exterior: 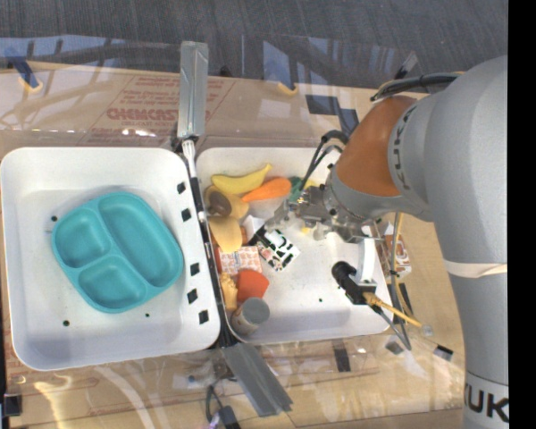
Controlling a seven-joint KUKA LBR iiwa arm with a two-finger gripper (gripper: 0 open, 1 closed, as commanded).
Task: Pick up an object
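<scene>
My gripper hangs low in the right bin, at its back middle. It is right beside an orange carrot and a yellow banana. Just in front of the gripper lies a small black-and-white object. Along the bin's left wall sit a yellow piece, a red-and-white patterned packet, an orange-red object and a grey cylinder. The wrist hides whatever lies under it.
The left bin holds a teal divided plate. A grey bar runs back from the divider between the bins. The arm's grey body covers the right bin's right edge.
</scene>
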